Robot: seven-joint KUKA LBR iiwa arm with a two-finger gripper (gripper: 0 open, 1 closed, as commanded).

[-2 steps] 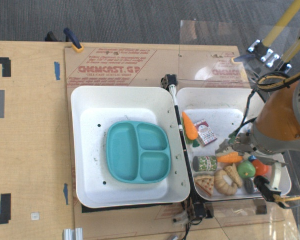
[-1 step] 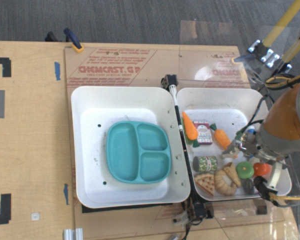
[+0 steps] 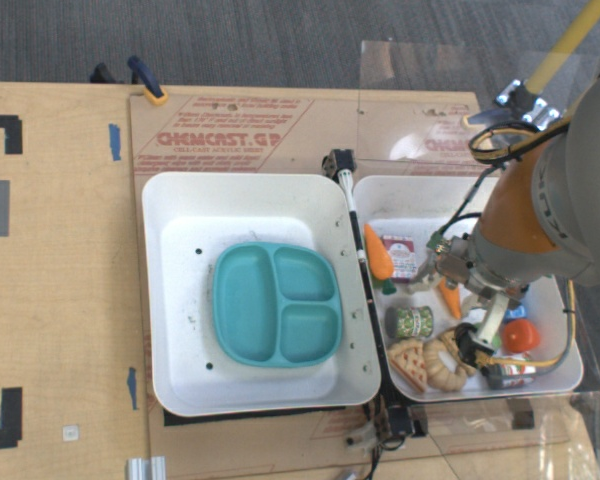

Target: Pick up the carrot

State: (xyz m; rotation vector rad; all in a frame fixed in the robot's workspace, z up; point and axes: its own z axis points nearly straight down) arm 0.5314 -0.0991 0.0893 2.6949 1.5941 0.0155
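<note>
Grey carpet is showing beyond the far edge of the table (image 3: 60, 268), and a cardboard sheet (image 3: 220, 133) with red print is lying on the table under 2 white bins.

1. The left bin (image 3: 170, 218) is holding 1 teal divided plate (image 3: 277, 303) with 3 compartments. The plate is sitting flat near the middle of the bin.
2. The right bin (image 3: 420, 193) is holding the carrot (image 3: 378, 255). The carrot is lying close against the bin's left wall, in the upper-left part of the bin, with its length running roughly along that wall.
3. A white and red packet (image 3: 405, 260) is lying just beside the carrot, on its right.
4. A green can (image 3: 413, 322) is lying below the packet. A waffle (image 3: 412, 365) and a bread piece (image 3: 446, 366) are resting near the bin's front wall, touching each other.
5. A red tomato (image 3: 521, 335) is sitting toward the bin's right side.
6. The arm (image 3: 540, 208) is reaching in from the right over the right bin. The gripper (image 3: 456, 280) is hanging low over the middle of the bin, apart from the carrot, with the packet between them.
7. A small orange piece (image 3: 450, 299) is showing just below the gripper. Whether the gripper is touching it cannot be told.
8. Whether the gripper is wide or narrow cannot be told.
</note>
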